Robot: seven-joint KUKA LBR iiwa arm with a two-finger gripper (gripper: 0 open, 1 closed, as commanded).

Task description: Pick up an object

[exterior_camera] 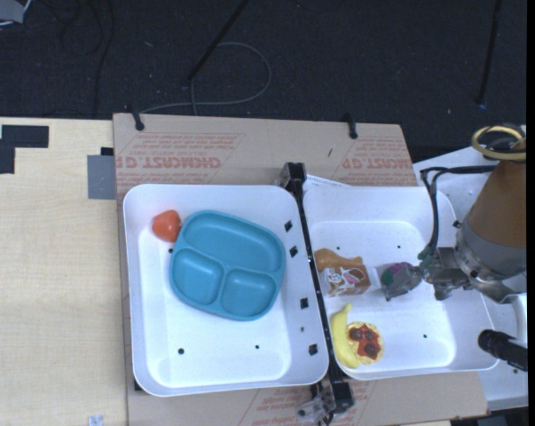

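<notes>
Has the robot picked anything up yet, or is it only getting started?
Not yet, it seems. The hand is low in the right bin, beside a small dark green thing, but whether it grips it is unclear. The snack packet and the yellow toy lie in that bin. The orange ball and the blue tray sit in the left bin. Lifting is left.

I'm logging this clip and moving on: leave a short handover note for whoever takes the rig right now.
End effector: low in the right bin, at a small dark green object; whether it has hold of it can't be told.
Right bin also holds a snack packet and a yellow toy with red spots.
Left bin: blue divided tray, orange-red ball.
Done: nothing visibly lifted.
Left: secure a grasp and raise an object.
</notes>
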